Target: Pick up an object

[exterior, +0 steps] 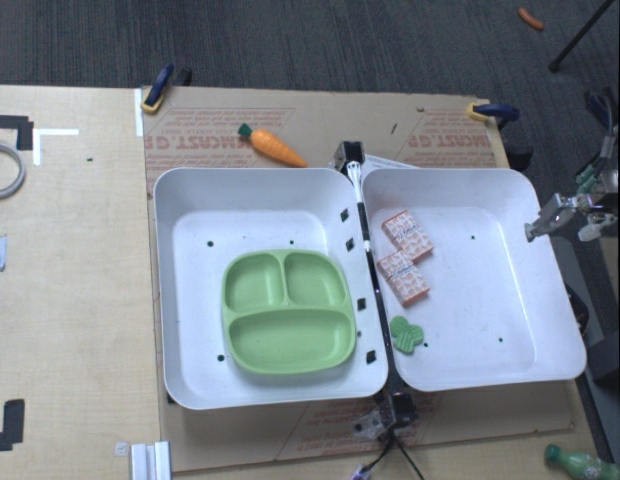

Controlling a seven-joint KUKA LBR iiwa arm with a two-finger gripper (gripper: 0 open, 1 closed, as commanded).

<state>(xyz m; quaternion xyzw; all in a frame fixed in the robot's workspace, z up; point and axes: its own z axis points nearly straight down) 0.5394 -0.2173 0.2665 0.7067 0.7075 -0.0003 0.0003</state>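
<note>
Approach step, nothing grasped yet. Gripper (560,218) sits at the right bin's (510,298) 3 o'clock rim; can't tell its state. Two snack packs (405,256) lie at 9 o'clock, green clover (406,334) below. Next: reach over, descend.

Divided plate (288,312) in left bin (180,268); two packets (405,256) in right bin (510,278); carrot (273,145) behind

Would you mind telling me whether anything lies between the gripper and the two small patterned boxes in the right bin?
Nothing visible does: bare bin floor separates the gripper, at the right bin's right rim, from the boxes.
</note>
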